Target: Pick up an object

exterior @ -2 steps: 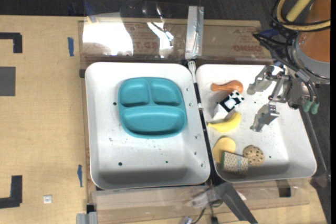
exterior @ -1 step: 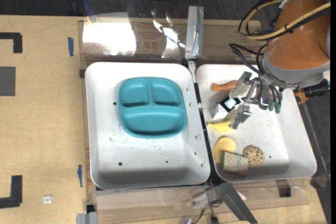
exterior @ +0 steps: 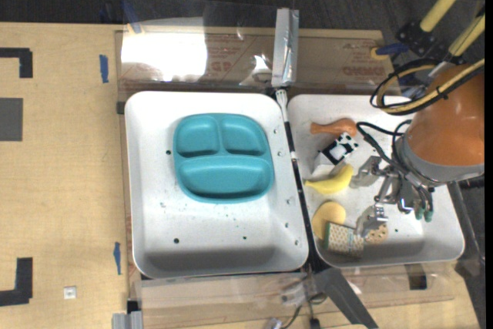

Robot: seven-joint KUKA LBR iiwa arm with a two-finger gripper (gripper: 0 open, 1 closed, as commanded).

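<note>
The right bin [exterior: 439,239] holds several small objects. An orange-brown drumstick-shaped toy [exterior: 337,125] lies near the back. In front of it sits a black-and-white patterned block [exterior: 339,148]. A yellow banana [exterior: 332,181] lies at the bin's left, with a round yellow piece [exterior: 329,213] and a speckled tan block [exterior: 344,237] nearer the front. My gripper [exterior: 375,221] hangs from the orange-banded wrist [exterior: 451,127] over the bin's middle front, its tip just right of the speckled block. Nothing visible sits between its fingers.
The left bin [exterior: 154,227] carries a teal divided plate [exterior: 223,156]. A clear plastic panel and a metal post [exterior: 285,46] stand behind the bins. Cables [exterior: 408,85] loop at the back right. Cardboard covers the bench to the left.
</note>
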